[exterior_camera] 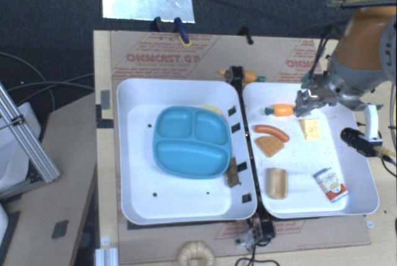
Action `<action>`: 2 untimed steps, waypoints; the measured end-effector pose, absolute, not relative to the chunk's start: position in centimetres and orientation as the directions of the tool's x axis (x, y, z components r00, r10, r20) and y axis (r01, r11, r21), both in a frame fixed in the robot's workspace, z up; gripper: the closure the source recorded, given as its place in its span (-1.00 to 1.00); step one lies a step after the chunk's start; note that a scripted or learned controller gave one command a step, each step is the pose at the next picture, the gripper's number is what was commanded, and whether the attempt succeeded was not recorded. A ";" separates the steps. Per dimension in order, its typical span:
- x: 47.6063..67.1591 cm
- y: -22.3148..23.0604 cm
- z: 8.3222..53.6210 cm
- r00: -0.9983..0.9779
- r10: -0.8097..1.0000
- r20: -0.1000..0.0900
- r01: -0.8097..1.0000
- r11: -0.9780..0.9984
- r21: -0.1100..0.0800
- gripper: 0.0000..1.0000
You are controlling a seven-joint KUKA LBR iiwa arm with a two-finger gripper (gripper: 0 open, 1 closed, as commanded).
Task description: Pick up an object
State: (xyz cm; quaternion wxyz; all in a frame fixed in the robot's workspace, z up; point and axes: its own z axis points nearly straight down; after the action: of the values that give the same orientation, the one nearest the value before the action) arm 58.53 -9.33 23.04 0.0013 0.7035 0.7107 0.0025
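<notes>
The fingers [302,103] hang low over the far part of the right bin [360,178], just beside the right end of a toy carrot [280,111]; we cannot tell how far apart they stand, nor whether they touch the carrot, since they show only as a small dark cluster under the wrist. We see nothing lifted between them. The one arm [366,41], grey with its orange band, reaches in from the right.

We count two white bins on the desk [161,54], side by side. In the right bin we count six toy things: one orange carrot at the far side, one red sausage [272,131] near the left wall, one waffle-like brown piece [270,146] just beside the sausage, one yellow cheese slice [311,129] toward the middle, one tan bread roll [277,183] nearer the front, and one small printed carton [329,185] at the front right. All six lie on the bin floor, apart from one another save the sausage and the brown piece, which look close to touching.

In the left bin [133,134] we count one blue divided plate [192,141] with three compartments, and a sliver of something yellow showing at its far edge
</notes>
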 end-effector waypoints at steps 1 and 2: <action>60.7 -3.7 22.0 -0.011 1.000 0.002 1.000 0.011 0.003 1.00; 63.3 1.3 21.3 -0.010 1.000 0.001 1.000 0.010 0.003 1.00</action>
State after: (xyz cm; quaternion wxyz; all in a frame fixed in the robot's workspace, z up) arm 63.35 1.33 21.33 0.0006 0.7035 0.7107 0.0017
